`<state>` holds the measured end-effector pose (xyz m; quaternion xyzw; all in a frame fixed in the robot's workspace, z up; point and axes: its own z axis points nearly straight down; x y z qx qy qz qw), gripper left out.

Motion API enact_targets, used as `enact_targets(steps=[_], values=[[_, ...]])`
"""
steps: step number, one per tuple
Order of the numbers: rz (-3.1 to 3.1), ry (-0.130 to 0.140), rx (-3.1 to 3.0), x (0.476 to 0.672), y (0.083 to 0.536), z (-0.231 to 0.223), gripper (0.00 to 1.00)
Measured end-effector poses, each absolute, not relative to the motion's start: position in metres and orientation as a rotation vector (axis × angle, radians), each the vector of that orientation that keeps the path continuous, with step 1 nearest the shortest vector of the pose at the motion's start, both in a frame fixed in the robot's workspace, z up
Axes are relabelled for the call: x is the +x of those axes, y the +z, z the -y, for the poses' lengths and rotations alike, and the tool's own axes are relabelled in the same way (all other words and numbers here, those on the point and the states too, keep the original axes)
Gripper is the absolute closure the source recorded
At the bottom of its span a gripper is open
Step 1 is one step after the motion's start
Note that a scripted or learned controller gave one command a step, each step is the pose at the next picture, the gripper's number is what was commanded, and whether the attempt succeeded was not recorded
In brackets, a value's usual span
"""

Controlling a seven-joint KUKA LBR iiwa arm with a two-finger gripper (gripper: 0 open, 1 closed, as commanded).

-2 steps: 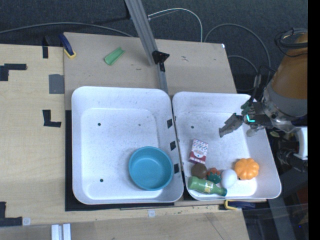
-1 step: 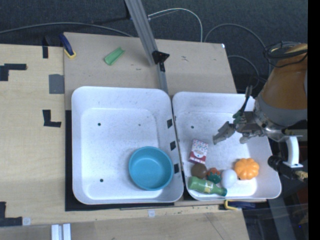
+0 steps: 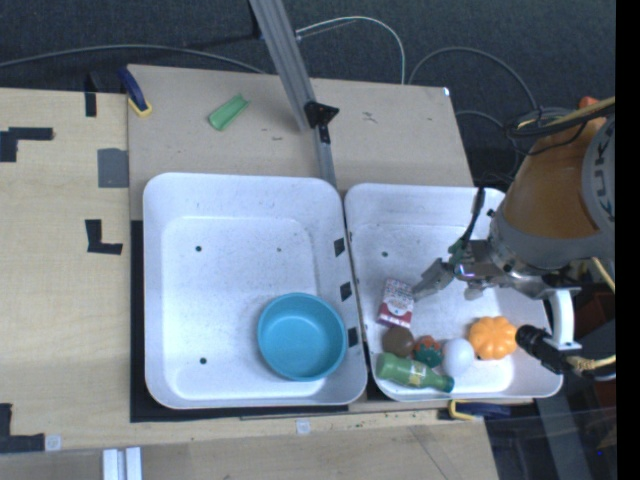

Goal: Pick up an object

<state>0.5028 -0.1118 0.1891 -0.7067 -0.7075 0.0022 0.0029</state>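
Camera view puts our gripper at four o'clock, apart and empty, just above the small red-and-white carton lying in the right white bin; picking remains undone.

even soft light, faint shadows, slightly blurry

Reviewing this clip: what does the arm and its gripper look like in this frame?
The arm enters from the right: a broad orange band above a grey wrist section, with part of a dark letter marking on a pale grey body at the edge. Thin cables loop near it. The gripper is dark grey metal with slim fingers, above the right bin.
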Motion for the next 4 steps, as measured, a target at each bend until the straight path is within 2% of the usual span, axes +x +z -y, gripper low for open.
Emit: enact_targets(steps=[1, 2, 4], values=[[2.217, 0.008, -2.215, 0.492, 0.133, 0.106, 0.00], [2.220, 0.004, -2.216, 0.493, 0.146, 0.106, 1.00], [2.226, -0.003, -2.222, 0.496, 0.238, 0.107, 1.00]])
